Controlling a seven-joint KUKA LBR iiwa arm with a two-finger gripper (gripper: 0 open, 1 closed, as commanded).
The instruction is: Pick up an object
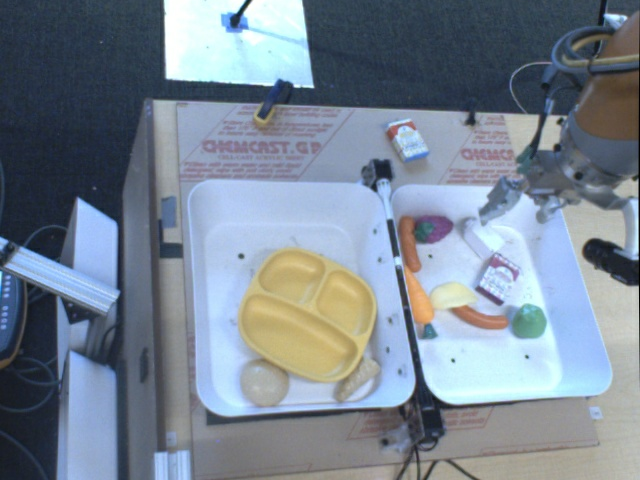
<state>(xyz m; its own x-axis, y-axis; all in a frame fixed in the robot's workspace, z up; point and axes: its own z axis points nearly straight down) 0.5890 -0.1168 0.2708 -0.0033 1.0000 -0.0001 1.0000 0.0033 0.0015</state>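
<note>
arm [600,98] comes in from the right, grey w/ orange band, wrist above the far right part of the right bin [570,368]. gripper [522,206] hangs over that bin's far side; its two fingers look spread apart, one [497,202] to the left, the other [549,209] to the right, nothing between them.

right bin holds: a small red-and-white box [498,277] near the middle, just near of the gripper; a green ball [529,320] to its near right; an orange sausage-like piece [480,317] next to a pale yellow piece [452,294]; a carrot [419,306] along the left wall; another orange stick [408,244] farther back, beside a purple-red fruit [433,229]; a white piece [475,236] just below the left finger, contact unclear.

left bin [215,268] holds a yellow divided tray [306,312], w/ a pale round thing [264,382] and a tan piece [358,378] at its near edge.

on the board beyond the bins: another red-and-white box [407,139] and a yellow-black tool [270,104].
</note>
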